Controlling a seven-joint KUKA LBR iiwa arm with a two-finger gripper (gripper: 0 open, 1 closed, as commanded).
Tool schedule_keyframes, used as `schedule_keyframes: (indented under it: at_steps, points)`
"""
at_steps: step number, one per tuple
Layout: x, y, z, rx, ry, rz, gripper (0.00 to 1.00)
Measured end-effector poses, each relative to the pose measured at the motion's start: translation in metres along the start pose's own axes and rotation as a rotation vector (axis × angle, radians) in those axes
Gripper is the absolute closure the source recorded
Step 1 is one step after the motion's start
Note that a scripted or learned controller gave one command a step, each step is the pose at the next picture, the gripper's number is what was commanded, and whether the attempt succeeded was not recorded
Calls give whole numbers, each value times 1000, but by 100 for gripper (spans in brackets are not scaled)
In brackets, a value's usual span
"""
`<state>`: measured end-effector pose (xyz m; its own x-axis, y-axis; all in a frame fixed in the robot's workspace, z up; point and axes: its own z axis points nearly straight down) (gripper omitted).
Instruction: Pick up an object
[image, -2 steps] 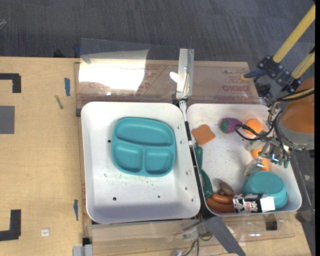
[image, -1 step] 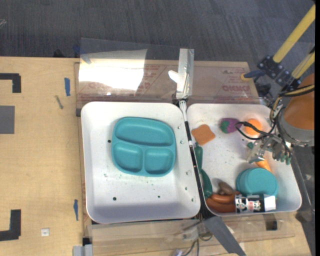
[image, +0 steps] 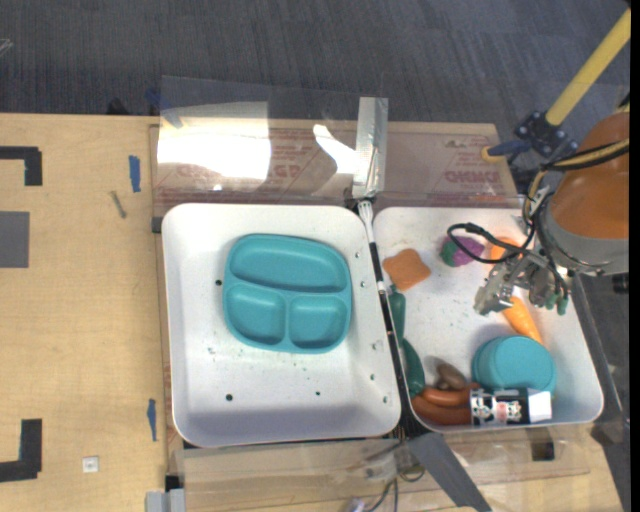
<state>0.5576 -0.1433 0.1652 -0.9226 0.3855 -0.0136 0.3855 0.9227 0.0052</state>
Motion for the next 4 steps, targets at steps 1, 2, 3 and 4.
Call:
schedule_keyframes:
  at_steps: [1, 2, 3, 4]
  points:
    - [-13, -22, 76, 1, 4, -324, 100]
    - [-46, -17, -88, 3, -10, -535, 100]
    - [-25, -7, 45, -4, 22, -575, 100]
    - [-30, -7, 38, -1, 7, -574, 0]
